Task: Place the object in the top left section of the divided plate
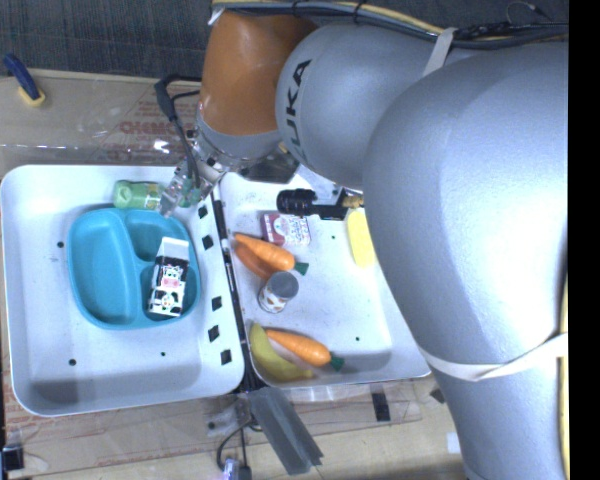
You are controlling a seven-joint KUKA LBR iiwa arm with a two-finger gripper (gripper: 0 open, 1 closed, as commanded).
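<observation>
A blue divided plate (pixel 105 268) sits in the left white bin (pixel 30 298), a small cow-print carton (pixel 169 276) lying in one of its right-hand sections. Just beyond the plate's upper rim rests a green can (pixel 135 195), with the gripper (pixel 183 194) poised at the can's right end; whether it grasps anything cannot be told from this angle. In the right white bin (pixel 380 318) lie two carrots (pixel 262 253), a small metal can (pixel 278 290), a banana (pixel 272 364), a pink packet (pixel 287 229) and a yellow item (pixel 360 236).
</observation>
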